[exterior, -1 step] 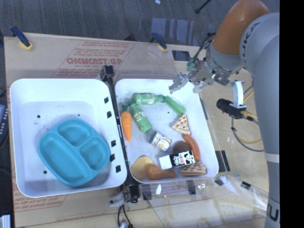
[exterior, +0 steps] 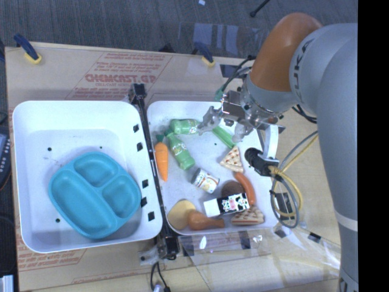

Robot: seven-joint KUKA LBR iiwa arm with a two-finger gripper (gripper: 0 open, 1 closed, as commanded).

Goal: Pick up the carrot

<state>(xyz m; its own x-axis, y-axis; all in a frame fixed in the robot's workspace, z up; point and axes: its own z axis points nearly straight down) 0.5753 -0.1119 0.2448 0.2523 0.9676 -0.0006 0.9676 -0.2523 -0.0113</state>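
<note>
Orange carrot (exterior: 161,161) lies against the right bin's (exterior: 193,109) left wall, untouched. Well apart, the gripper (exterior: 226,123) hangs over the bin's upper middle, fingers spread, holding nothing.

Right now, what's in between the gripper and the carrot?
In the camera view, two green toy bottles lie between the gripper and the carrot: one near the bin's top, the other slanting beside the carrot.

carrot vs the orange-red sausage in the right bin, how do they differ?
The orange plastic carrot with a green top lies along the right bin's left wall; the orange-red toy sausage lies toward the right side. The carrot tapers to a point; the sausage is rounded. The carrot runs nearly straight up the view; the sausage slants. Both are long, orange-toned toys.
</note>
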